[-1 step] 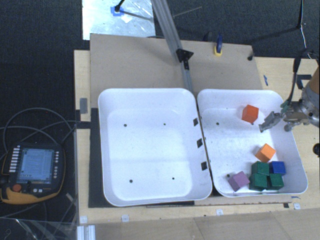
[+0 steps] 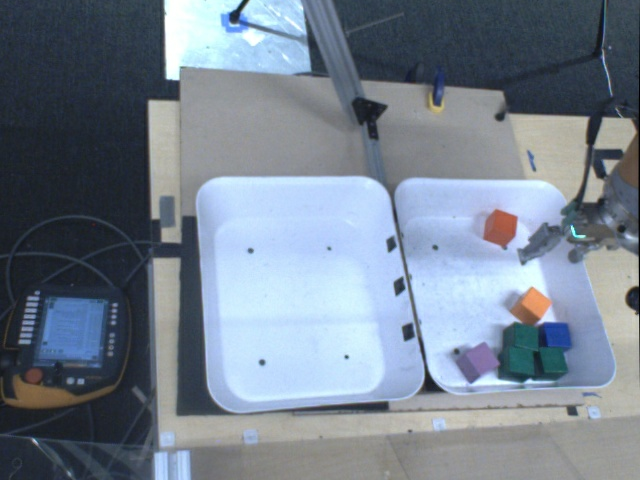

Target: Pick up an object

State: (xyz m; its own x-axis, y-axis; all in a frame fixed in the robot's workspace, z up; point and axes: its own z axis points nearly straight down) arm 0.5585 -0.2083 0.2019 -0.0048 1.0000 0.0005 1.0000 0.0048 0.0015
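Approach underway: gripper [image 2: 550,246] hovers over the right bin [image 2: 440,200] with fingers spread and nothing between them, red-orange block [image 2: 500,227] lying just beside it, so next comes lining up and descending onto that block.

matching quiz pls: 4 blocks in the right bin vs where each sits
Things:
1. red block
2. orange block
3. purple block
4. blue block

Places:
A. near edge of the bin, leftmost of the cluster
B. alone in the far half, left of the gripper
C. touching the green blocks, on their right
D. just beyond the green blocks, mid-bin

Pairs: 1-B, 2-D, 3-A, 4-C
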